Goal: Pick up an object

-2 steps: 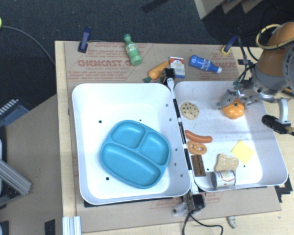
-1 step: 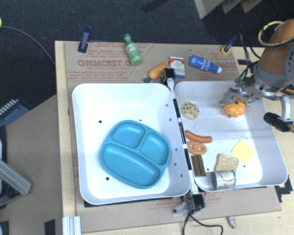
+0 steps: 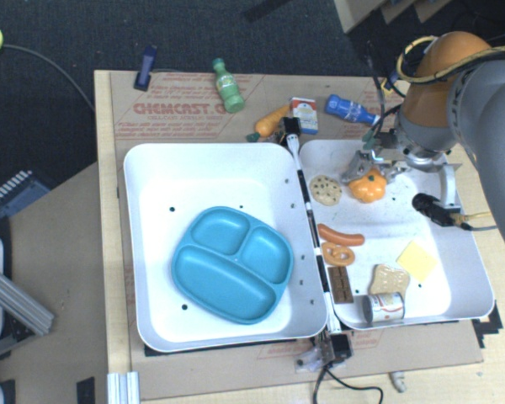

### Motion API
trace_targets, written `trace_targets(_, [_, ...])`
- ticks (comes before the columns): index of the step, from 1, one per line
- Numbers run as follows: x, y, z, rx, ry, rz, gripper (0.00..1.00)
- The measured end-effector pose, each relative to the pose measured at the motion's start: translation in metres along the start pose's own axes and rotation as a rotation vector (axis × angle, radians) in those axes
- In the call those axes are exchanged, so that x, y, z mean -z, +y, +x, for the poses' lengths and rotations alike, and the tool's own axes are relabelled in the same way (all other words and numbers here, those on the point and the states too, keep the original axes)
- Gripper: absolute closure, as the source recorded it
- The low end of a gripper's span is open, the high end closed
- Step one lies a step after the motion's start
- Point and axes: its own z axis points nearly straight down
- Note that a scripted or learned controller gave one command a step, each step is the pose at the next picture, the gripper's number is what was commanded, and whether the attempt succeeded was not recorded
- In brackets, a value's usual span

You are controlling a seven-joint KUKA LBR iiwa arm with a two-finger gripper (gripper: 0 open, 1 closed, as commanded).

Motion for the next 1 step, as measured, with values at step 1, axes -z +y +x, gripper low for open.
trace_targets(1, [0.1016, -0.0658, 0.0564, 0.001, -0.001, -0.005, 1.0])
